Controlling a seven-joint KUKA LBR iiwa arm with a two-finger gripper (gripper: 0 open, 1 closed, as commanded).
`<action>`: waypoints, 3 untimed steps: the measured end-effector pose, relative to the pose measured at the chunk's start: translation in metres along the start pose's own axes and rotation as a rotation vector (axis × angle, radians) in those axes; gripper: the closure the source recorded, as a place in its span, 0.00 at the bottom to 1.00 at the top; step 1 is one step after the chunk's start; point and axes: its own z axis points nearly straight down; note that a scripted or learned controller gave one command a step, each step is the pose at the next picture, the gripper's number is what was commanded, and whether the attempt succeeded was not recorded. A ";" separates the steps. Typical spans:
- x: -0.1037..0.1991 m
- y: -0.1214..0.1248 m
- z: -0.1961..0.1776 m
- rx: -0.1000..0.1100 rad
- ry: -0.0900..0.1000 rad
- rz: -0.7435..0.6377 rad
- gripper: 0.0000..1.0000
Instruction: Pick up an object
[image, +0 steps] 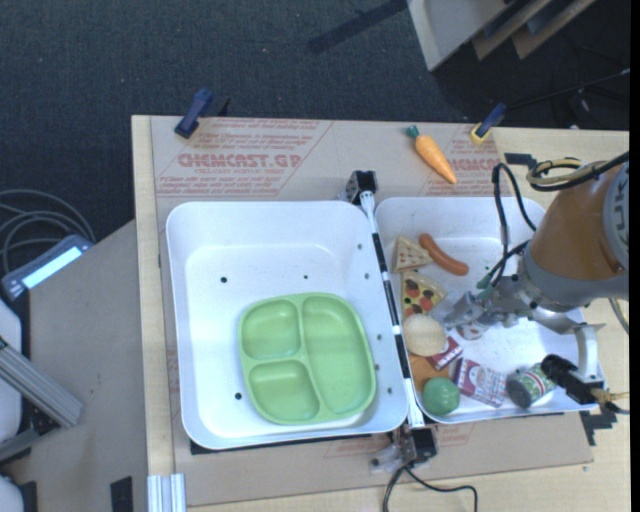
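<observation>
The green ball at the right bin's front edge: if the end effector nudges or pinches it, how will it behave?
The green ball looks round and smooth, so a nudge would probably roll it. It sits near the right bin front wall and a red packet, which may stop it. Its curved sides could slip out of a pinch unless gripped across the middle.

Sausage, pizza slice, green ball and can lie in the right bin.

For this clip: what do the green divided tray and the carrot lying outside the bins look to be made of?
Green divided tray: likely moulded plastic, semi-matte, judging by its uniform pale green colour, rounded compartment ridges and soft highlights. Carrot: probably a plastic or rubber toy, given its flat, saturated orange body and small solid green top; which of the two is unclear at this size.
</observation>
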 end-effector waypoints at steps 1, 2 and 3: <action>0.039 0.054 0.011 -0.001 0.000 -0.001 0.00; 0.025 0.001 0.011 0.003 0.001 0.000 0.00; -0.008 0.073 0.011 0.001 0.000 -0.001 0.00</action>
